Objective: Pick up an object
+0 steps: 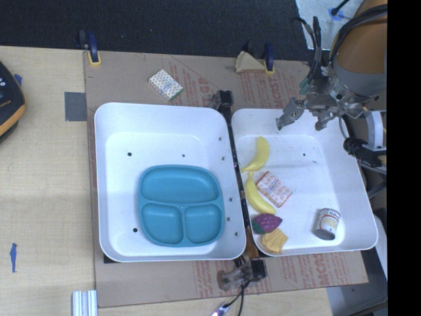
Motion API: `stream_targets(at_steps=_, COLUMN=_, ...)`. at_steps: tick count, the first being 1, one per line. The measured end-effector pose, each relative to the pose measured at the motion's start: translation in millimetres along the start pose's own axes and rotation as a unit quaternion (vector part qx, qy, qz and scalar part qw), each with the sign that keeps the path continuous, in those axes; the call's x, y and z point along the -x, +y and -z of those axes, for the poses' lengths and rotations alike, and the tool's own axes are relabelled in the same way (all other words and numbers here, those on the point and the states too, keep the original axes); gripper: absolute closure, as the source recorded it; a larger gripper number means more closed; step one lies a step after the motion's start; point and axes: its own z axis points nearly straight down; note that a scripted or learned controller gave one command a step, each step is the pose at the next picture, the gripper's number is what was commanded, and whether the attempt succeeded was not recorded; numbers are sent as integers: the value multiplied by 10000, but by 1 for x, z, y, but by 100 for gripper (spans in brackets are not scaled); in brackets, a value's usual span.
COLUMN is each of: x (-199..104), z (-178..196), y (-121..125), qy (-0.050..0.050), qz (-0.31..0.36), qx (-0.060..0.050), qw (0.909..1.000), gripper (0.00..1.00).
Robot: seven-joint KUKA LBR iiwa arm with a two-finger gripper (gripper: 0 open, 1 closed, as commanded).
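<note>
Right white bin (342,176): holds every loose item.
Two-finger gripper (304,117): fingers spread apart, clamped on nothing, above bin's far rim.
Yellow plastic bananas (258,176): near bin's left wall, well apart from gripper.
Pink-and-white packet (273,189): touching bananas.
Small grey can (327,223): near front corner; label unreadable.
Purple toy (266,223): shape unclear.

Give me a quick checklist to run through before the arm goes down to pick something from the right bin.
1. Pincer open: ok, fingers spread apart.
2. Pincer holding nothing: ok.
3. Pincer above a target: not ok, it hangs over the right bin's far edge, away from the items.
4. Easy target available: ok, the small can lies by itself.
5. Crowded spot to avoid: not ok, two bananas, a packet and toy grapes sit close together.
</note>
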Motion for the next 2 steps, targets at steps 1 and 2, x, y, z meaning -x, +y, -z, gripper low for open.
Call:
stream_targets(at_steps=1, x=-28, z=-54, y=18, qy=-5, qz=5, qx=-10, qw=10000, gripper=0)
stream_targets(at_steps=2, x=-54, z=-53, y=10, qy=-4, qz=9, qx=-10, qw=10000, gripper=0)
